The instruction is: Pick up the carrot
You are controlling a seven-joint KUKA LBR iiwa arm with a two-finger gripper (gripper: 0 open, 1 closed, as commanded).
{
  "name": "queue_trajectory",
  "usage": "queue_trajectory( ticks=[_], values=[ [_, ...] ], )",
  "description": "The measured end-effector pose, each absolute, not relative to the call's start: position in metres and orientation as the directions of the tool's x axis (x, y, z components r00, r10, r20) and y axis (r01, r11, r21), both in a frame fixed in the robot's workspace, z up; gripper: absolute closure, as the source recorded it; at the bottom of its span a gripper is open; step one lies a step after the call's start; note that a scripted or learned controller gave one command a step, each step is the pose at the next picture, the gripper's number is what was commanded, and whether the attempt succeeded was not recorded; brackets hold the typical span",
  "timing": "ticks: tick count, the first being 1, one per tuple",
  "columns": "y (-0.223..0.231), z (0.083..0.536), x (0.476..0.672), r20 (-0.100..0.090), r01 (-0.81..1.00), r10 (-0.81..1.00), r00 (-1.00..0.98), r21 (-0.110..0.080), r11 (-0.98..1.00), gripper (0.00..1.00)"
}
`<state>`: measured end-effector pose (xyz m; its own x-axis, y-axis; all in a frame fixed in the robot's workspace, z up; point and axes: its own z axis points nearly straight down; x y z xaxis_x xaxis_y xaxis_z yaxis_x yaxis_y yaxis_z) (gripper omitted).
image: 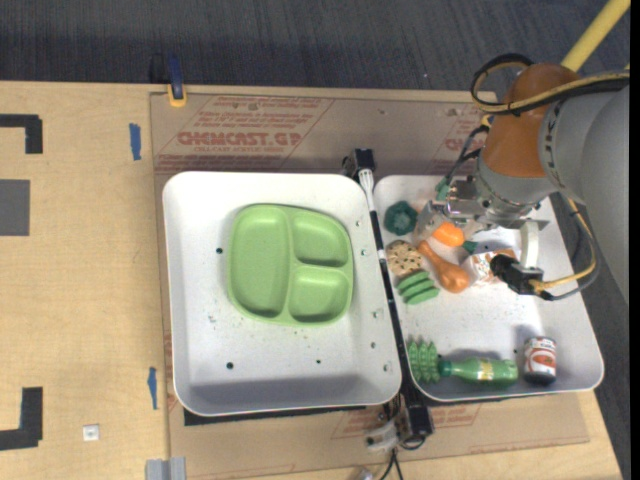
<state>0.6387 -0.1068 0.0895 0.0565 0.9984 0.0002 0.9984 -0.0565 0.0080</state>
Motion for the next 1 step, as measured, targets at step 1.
queue_trajectory(
  ticks=[1],
  values=[
    [-0.1054,0.1009,0.6401,0.003,0.998,0.998,0.056,0.010,-0.056,1.00]
  ],
)
